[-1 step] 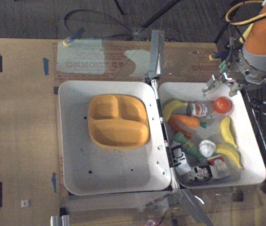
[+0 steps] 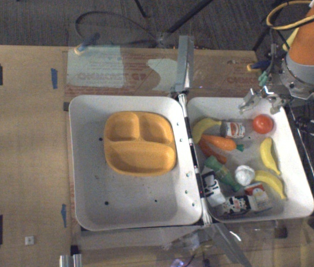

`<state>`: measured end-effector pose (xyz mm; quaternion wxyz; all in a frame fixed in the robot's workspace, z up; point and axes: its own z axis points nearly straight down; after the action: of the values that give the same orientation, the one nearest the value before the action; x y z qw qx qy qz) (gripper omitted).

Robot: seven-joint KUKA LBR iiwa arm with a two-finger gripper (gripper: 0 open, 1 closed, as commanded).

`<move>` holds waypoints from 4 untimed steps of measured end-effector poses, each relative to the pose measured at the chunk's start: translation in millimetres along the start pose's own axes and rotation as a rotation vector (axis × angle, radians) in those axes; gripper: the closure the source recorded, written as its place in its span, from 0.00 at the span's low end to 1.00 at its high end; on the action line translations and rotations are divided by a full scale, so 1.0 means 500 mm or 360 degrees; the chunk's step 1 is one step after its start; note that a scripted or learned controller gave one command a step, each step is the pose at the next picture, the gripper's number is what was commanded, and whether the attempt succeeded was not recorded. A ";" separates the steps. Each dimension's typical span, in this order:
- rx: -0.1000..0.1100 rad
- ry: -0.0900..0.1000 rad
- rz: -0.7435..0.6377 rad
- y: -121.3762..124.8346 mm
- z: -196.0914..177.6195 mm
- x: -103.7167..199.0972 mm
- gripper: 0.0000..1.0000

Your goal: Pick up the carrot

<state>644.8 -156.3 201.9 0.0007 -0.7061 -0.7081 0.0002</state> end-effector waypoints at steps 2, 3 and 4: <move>0.0003 0.0002 0.0011 -0.076 0.117 0.080 0.00; -0.0021 -0.0005 -0.0166 -0.141 0.226 0.095 0.00; -0.0006 -0.0003 0.0022 -0.064 0.160 -0.002 0.00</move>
<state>612.4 -157.2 121.9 -0.0013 -0.7110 -0.7031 -0.0004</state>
